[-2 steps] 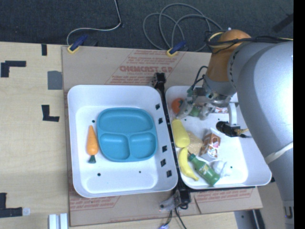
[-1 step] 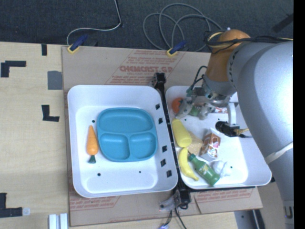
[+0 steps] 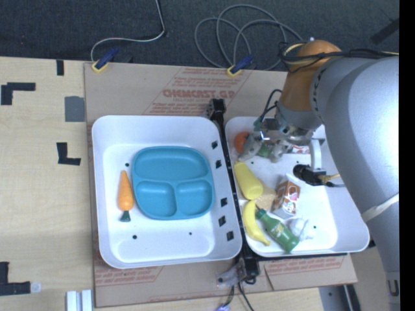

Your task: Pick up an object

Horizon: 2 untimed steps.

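Arm overhead; gripper low in right bin; yellow lemon just below-left, long axis running away from it.

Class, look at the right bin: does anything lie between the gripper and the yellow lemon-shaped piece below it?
Nothing visible does. The gripper hangs over the upper part of the right bin, and bare white floor separates it from the yellow lemon-shaped piece. An orange piece sits left of the gripper, off that path.
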Tool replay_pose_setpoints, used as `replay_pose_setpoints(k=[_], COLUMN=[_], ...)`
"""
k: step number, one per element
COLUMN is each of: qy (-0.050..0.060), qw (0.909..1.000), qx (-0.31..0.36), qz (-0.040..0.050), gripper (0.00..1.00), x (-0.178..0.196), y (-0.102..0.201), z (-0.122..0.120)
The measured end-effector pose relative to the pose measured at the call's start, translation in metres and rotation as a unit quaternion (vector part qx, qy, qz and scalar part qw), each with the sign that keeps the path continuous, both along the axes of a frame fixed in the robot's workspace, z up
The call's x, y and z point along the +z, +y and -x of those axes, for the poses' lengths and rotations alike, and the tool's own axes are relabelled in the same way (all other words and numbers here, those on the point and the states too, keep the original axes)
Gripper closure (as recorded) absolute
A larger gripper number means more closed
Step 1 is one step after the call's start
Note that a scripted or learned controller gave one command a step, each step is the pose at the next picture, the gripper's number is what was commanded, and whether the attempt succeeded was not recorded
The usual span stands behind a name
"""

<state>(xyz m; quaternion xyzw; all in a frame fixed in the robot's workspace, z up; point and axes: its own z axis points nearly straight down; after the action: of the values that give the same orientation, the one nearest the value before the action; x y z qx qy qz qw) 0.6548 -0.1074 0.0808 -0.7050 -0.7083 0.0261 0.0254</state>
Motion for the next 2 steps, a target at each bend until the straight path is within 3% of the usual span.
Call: replay_pose_setpoints(k=[1, 2], qy=[-0.017, -0.024], qw=[0.9998, 0.9997], qx=[-0.002, -0.001], qz=[0.0014, 0.0005], gripper=[0.00, 0.00], x=[0.0019, 0.0025], y=[0.0086, 0.0081], z=[-0.0062, -0.0030])
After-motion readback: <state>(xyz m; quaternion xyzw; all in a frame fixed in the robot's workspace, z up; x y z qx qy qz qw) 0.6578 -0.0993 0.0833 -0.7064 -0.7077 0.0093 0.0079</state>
